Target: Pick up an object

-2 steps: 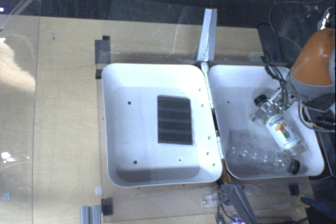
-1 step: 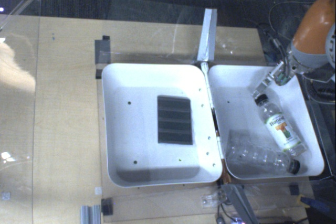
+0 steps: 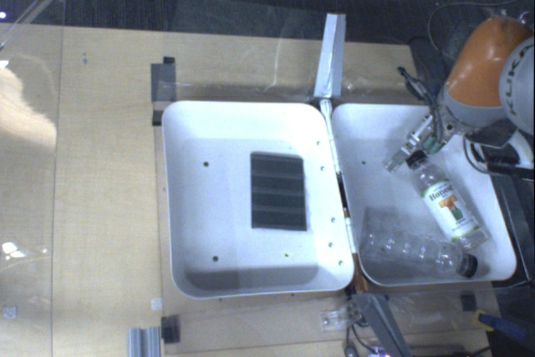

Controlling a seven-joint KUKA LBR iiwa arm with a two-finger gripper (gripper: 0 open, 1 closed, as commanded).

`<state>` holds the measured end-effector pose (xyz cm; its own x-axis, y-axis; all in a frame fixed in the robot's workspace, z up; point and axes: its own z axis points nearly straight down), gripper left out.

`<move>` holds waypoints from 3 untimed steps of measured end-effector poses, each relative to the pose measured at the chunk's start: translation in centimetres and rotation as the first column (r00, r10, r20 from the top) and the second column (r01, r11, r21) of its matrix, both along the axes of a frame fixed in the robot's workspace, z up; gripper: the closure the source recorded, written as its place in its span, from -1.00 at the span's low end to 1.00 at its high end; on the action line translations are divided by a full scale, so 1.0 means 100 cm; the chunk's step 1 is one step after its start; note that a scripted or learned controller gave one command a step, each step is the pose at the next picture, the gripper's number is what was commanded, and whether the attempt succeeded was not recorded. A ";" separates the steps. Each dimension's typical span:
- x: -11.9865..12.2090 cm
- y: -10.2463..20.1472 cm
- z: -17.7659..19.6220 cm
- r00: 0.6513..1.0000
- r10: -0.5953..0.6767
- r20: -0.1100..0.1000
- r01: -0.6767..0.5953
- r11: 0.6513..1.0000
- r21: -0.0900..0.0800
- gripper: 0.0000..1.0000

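A clear plastic bottle (image 3: pixel 447 205) with a white and orange label lies slanted in the right bin (image 3: pixel 359 138), its neck pointing up-left. My gripper (image 3: pixel 408 156) hangs just above that neck end, at the tip of the grey arm with its orange band (image 3: pixel 485 71). I cannot make out whether it touches the bottle. A clear, bumpy plastic tray (image 3: pixel 405 247) lies along the right bin's front wall, with a dark cap (image 3: pixel 466 266) at its right end. A black ribbed rectangular pad (image 3: pixel 278 191) lies flat in the middle of the left bin (image 3: pixel 192 146).
The two bins meet at a narrow divider (image 3: pixel 338 180). A metal bar (image 3: pixel 331 54) sticks out behind that joint. Cables (image 3: pixel 493 155) run along the right bin's right side. Bare wooden bench (image 3: pixel 92 180) spreads to the left.
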<state>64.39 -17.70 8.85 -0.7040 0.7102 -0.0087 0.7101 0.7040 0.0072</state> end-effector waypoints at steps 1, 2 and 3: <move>-0.003 -0.027 0.004 0.927 -0.375 0.000 0.375 0.927 0.004 -1.00; 0.000 -0.025 0.018 0.929 -0.370 0.009 0.370 0.929 0.005 1.00; 0.000 -0.025 0.017 0.929 -0.369 0.009 0.369 0.929 0.005 -1.00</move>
<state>64.43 -20.16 10.60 -0.3921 0.9199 -0.0117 0.9197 0.3922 0.0173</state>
